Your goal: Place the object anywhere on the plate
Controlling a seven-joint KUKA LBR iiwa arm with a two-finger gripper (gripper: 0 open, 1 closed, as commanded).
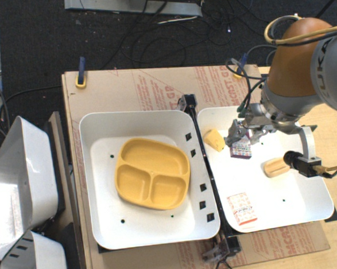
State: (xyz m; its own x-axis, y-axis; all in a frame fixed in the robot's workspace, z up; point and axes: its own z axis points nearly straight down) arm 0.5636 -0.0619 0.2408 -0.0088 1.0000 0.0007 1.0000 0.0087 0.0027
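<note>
The object (241,149), a small purple-and-white packet, sits in the upper left of the right bin (312,207), under the gripper (242,136); whether the jaws grip it I cannot tell. The yellow plate (152,173) lies in the left bin (105,221). Both bins rest on cardboard (153,86) over a dark, cable-strewn floor. Nearby lie a yellow wedge (214,140), a tan block (274,168) and a printed card (241,208).

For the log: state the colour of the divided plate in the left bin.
Yellow-orange all over, no pattern; the plate shows in the camera view.
</note>
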